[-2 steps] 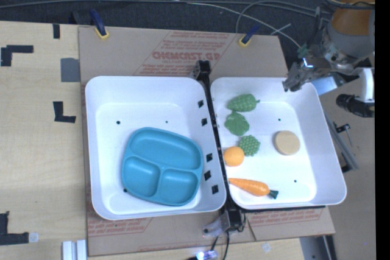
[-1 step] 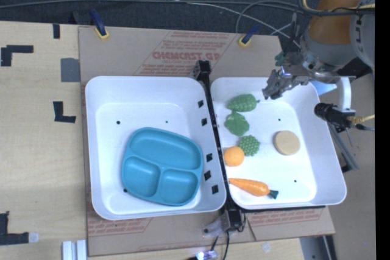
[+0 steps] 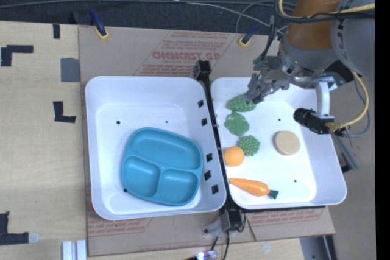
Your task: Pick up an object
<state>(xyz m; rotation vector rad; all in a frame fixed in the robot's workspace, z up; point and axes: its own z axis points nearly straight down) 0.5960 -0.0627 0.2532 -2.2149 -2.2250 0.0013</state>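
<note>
The right bin (image 3: 304, 182) holds several toy foods: a green leafy piece (image 3: 241, 104) at its far left, a second green leaf (image 3: 237, 124), a round green broccoli piece (image 3: 248, 145), an orange ball (image 3: 234, 156), a carrot (image 3: 250, 187) and a tan round disc (image 3: 286, 143). My gripper (image 3: 255, 93) hangs low over the far left part of the right bin, its tips right at the upper green leafy piece. Nothing visibly sits between its fingers.
The left bin (image 3: 100, 106) holds a blue divided plate (image 3: 162, 165). A black divider (image 3: 210, 131) runs between the bins. Cables loop behind the arm at the top right. Cardboard lies under both bins.
</note>
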